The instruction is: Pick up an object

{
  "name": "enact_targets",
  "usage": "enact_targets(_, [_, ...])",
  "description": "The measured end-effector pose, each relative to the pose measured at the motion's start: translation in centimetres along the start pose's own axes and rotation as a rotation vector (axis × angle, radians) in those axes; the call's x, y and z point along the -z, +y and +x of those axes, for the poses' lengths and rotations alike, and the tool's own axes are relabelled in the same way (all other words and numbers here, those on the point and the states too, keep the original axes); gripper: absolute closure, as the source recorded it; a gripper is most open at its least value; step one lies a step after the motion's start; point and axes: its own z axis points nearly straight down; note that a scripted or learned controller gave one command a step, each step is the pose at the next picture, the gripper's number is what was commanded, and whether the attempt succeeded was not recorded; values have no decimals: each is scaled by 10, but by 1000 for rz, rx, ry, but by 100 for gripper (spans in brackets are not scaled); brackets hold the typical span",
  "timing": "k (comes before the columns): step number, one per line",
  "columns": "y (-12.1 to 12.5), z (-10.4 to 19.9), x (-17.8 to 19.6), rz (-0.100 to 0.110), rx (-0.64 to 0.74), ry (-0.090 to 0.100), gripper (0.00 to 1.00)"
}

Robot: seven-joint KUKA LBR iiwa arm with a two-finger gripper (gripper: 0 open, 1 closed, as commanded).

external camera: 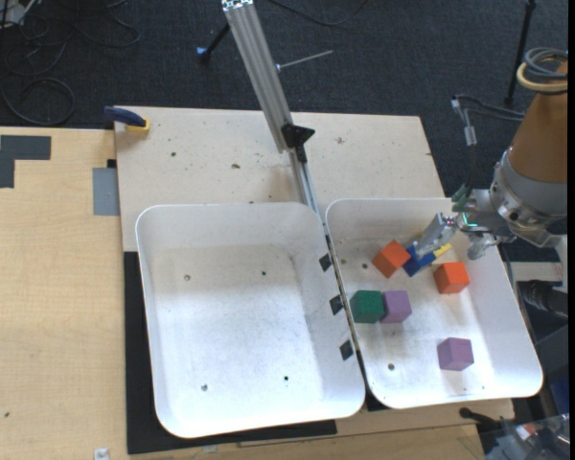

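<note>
Reaching in from the right of the camera view, the grey arm with its orange band (540, 132) hangs over the upper part of the right-hand shallow white plastic bin (517, 377). Its hand (457, 234) sits low above the bin floor, with metal fingers (439, 229) pointing down and to the left; whether they are apart or together cannot be told, and nothing can be seen clamped between them.

Just below and left of the hand lies a small blue block with a yellow piece on it (425, 256), touching or nearly touching an orange cube (392, 258) on its left. A second orange cube (450, 277) rests just right of the blue block, beneath the hand. Lower down, near the bin's left wall, a dark green cube (368, 306) stands against a pale purple cube (397, 306). Another purple cube (455, 353) lies apart from the rest, toward the lower right corner.

The left-hand shallow white bin (163, 257) stands side by side with the first, their walls meeting at a divider bearing small black clips. Both rest on the pale wooden worktop (220, 151). A slanted aluminium rail (264, 70) rises from the worktop behind the bins, and a small blue-and-yellow clamp (127, 119) sits at the worktop's far left corner.
</note>
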Motion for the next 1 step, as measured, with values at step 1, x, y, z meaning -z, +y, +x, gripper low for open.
enact_targets(1, [6, -7, -53, 5, -1, 0, 0])
